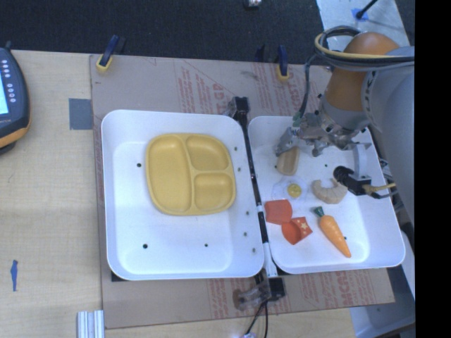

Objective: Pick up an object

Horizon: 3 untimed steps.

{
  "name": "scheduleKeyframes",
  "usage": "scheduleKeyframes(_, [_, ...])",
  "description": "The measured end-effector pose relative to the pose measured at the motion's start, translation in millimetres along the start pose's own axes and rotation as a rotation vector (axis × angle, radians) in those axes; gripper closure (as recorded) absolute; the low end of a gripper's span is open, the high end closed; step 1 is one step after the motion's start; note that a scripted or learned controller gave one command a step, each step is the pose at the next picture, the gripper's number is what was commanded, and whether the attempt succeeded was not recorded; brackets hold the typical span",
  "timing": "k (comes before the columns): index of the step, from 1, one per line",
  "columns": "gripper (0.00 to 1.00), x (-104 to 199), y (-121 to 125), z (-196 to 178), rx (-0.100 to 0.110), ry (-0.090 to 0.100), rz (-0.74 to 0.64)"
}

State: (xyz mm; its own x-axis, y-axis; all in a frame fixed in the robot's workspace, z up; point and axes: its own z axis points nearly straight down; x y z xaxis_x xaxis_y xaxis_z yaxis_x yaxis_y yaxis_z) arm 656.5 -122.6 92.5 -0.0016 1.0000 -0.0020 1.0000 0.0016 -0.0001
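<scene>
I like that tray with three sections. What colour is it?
Yellow. The divided plastic tray in the left white bin shows best in the camera view.

I count two white bins: the left bin [120, 189] and the right bin [373, 252]. In the left one lies one yellow divided tray [190, 172], and that tray has three compartments. In the right one I count six small things: one tan block [287, 162], one small yellow piece [294, 189], one beige curved piece [329, 191], one carrot [333, 234], and two red pieces, a rounder one [278, 211] and an angular one [297, 229]. On the bench edge I see two blue clamps [282, 60]. One handheld controller [10, 97] sits at the far left.
</scene>
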Motion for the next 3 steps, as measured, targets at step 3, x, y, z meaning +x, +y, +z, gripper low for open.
scheduleKeyframes(3, [0.00, 25, 0, 1, 0.005, 0.002, -0.004])
